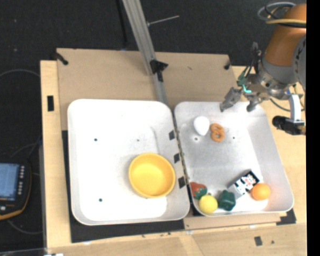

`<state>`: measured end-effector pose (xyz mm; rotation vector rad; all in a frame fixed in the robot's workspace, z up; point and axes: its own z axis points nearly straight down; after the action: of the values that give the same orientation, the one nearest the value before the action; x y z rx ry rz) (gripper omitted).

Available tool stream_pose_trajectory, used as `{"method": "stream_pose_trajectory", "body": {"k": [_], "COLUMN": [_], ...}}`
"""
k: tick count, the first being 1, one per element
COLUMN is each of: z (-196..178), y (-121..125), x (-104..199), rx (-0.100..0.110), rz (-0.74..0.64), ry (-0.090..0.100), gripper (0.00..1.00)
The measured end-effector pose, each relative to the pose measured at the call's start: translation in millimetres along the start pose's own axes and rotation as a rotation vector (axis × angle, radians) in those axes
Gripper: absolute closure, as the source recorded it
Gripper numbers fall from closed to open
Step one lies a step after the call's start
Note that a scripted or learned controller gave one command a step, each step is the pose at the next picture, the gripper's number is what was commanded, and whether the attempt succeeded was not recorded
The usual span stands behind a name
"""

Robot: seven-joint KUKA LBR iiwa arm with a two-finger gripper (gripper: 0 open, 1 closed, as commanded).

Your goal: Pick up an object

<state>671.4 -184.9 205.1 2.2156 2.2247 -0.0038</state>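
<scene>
Small objects—a white lump (201, 125), an orange pretzel shape (217, 133), a yellow ball (208, 204), an orange ball (261, 191)—lie in the right bin (272, 143), while my gripper (238, 103) hangs over its far edge, fingers spread, gripping nothing.

The arm (286, 41) was cut off by the right edge above its orange band. The red object (197, 188) lay partly hidden behind the yellow ball (208, 204). Markings on the small black-and-white item (244, 183) were too small to read. A handheld device (7, 188) was cropped at the left edge.
</scene>
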Motion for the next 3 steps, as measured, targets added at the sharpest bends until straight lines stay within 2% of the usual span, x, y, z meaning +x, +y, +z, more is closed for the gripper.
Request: {"method": "stream_pose_trajectory", "body": {"k": [2, 3], "z": [99.9, 84.4], "y": [-6.9, -4.8], "x": [5.1, 3.6], "rx": [0.003, -0.005], "rz": [-0.001, -0.005], "ry": [0.001, -0.004], "gripper": [0.00, 1.00]}}
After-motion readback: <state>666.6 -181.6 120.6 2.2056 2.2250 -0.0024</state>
